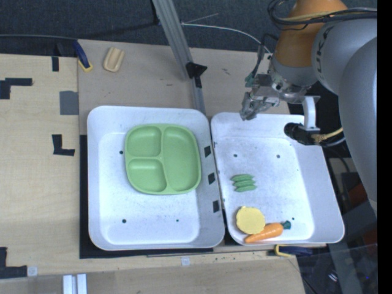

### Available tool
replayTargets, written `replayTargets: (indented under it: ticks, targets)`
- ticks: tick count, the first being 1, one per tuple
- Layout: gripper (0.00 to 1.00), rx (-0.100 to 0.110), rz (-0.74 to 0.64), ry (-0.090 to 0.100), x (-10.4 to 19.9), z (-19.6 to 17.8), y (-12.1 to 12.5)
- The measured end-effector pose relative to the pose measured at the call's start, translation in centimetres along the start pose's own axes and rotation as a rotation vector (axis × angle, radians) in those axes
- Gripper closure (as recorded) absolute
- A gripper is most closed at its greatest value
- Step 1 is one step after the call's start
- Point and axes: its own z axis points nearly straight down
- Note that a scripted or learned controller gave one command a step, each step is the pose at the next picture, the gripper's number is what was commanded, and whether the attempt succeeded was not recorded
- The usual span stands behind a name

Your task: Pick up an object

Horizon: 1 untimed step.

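Camera view shows the gripper over the far-left corner of the right bin, with nothing between its fingers; whether they are apart or together cannot be told from here. Nothing is picked up yet. The candidates all lie in that bin: green pea pods near its middle, and a yellow disc touching a carrot at the near edge. The left bin holds a green plate. Reaching, closing and lifting are all left.
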Motion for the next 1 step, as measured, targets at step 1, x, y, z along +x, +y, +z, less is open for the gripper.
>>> replayTargets:
  ticks: [1]
  targets:
    - [1.0, 0.001, -0.001, 0.0, 4.82, 0.2, -1.15]
